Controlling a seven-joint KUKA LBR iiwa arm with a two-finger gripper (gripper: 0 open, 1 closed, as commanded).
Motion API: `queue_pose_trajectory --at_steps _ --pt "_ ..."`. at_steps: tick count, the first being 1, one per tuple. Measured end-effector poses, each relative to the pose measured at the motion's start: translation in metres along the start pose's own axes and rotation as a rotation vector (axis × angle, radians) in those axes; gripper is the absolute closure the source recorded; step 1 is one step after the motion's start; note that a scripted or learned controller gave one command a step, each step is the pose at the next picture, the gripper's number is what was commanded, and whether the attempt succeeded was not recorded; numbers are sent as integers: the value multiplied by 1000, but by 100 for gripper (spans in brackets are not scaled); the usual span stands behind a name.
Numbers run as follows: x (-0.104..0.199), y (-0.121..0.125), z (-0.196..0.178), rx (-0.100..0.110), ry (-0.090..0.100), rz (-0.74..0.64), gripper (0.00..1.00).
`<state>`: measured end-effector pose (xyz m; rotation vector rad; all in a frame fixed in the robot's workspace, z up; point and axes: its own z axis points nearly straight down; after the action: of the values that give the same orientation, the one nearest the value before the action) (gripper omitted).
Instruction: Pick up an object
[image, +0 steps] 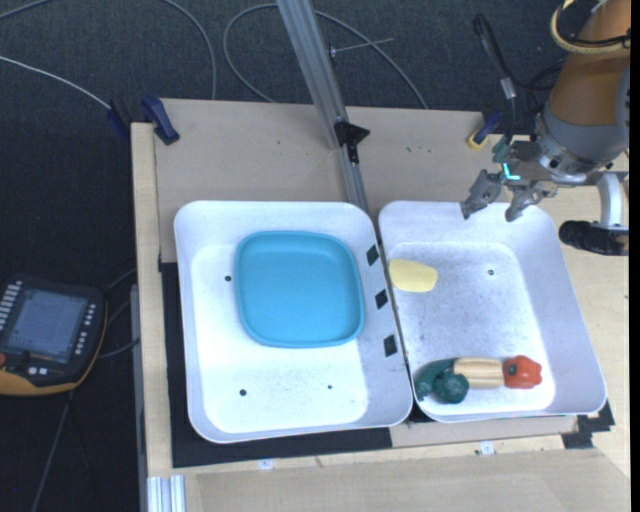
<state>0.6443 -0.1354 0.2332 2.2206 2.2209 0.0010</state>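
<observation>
1. While the jaws (500, 200) hang spread and empty over the right bin's (560, 262) far rim, the yellow piece (412, 275) lies nearest, down-left.
2. The green, tan and red toys (480, 375) sit along the near wall, long axis left-right.

Two bins sit side by side on the bench (250, 150). The left bin (200, 300) holds a plate (298, 288) lying toward its far middle. In the right bin (560, 290), a small rounded piece (412, 276) lies at the left wall, about midway. Along the near wall three toys lie in a row: a leafy one (442, 383) on the left, a roll-shaped one (478, 372) in the middle, touching it, and a round one (521, 372) on the right. The gripper (497, 200) hangs over the right bin's far rim. A handheld pendant (45, 330) lies off the bench, far to the left.
</observation>
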Motion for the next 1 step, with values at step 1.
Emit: queue_pose_trajectory --at_steps 1 --pt "0 0 0 0 0 0 0"
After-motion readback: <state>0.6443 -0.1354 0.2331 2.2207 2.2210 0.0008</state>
